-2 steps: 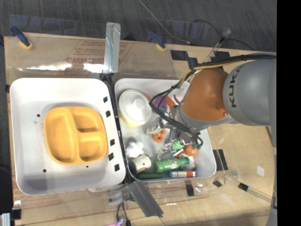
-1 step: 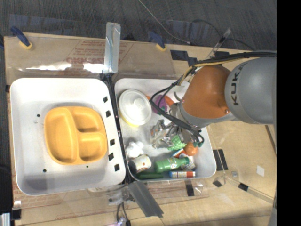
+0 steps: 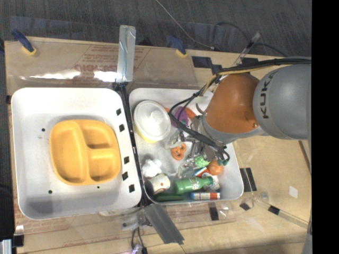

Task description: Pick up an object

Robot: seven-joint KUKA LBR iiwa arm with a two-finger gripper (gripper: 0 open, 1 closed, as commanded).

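Against the near wall, green bottle (image 3: pixel 186 185)

White letters "KU" read sideways on the grey arm (image 3: pixel 280 102), likely part of a longer brand name. Faint reddish print on the cardboard (image 3: pixel 95 60) behind the bins is unreadable.

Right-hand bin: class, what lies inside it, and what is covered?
The right-hand bin holds a white bowl, a green bottle and small toys. The arm covers its upper right part, so anything beneath stays unseen.
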